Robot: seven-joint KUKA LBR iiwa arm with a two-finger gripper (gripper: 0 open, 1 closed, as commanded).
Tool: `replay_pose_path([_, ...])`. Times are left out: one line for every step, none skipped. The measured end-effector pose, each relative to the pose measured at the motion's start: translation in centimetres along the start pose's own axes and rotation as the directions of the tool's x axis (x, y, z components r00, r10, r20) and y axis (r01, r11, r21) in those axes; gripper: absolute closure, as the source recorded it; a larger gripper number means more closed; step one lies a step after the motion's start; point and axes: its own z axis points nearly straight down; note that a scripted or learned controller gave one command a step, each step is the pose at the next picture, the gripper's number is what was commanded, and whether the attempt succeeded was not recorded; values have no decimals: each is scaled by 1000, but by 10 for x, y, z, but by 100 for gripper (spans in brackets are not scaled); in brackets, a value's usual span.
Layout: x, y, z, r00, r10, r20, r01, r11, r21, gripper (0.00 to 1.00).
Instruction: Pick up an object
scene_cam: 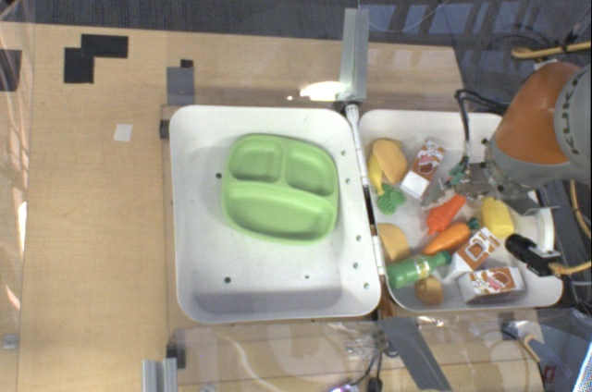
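Observation:
The right bin point(546, 293) holds several toy foods. Among them are a yellow-tan bread piece point(388, 161), a small red-and-white carton point(428, 157), a white cube point(414, 186), a green broccoli point(389, 199), two orange carrots point(444, 213) point(447, 238), a yellow lemon point(498, 216) and a green bottle point(413, 270). My gripper point(462, 182) reaches in from the right. It hangs low over the bin's middle, just above the upper carrot and beside the lemon. I see nothing held in it.
A green divided plate point(279, 187) lies in the left bin point(199, 288). Two printed cartons point(479, 248) point(488, 284), a tan potato point(395, 240) and a brown ball point(428, 290) crowd the right bin's front. The arm's orange band point(536, 117) overhangs that bin's right side.

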Motion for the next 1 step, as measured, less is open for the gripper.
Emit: replay_pose_path([2, 3, -12, 1000, -3, 0, 3, 1000, -7, 100])
